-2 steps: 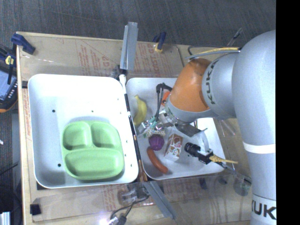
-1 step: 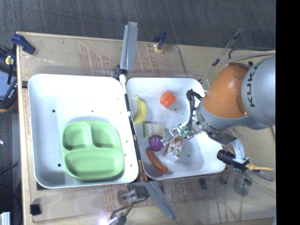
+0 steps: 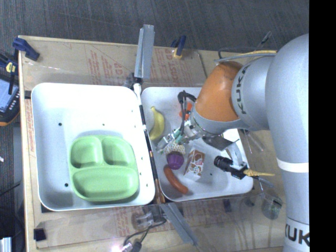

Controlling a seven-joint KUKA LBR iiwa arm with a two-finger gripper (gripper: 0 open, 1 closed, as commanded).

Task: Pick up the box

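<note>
Nothing lifted yet: the box (image 3: pixel 195 164) lies in the lower-middle bin (image 3: pixel 239 188), gripper (image 3: pixel 176 139) hovering just upper-left of it, finger state unclear.

In the right bin (image 3: pixel 239 189), the gripper (image 3: pixel 175 139) hangs just above the purple ball (image 3: pixel 175 160); the box (image 3: pixel 195 163) lies beside that ball, the sausage (image 3: pixel 176 180) below it.

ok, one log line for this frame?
gripper: low in right bin, above purple toy | small printed carton box: lying beside it, not held | green divided tray: left bin
</note>
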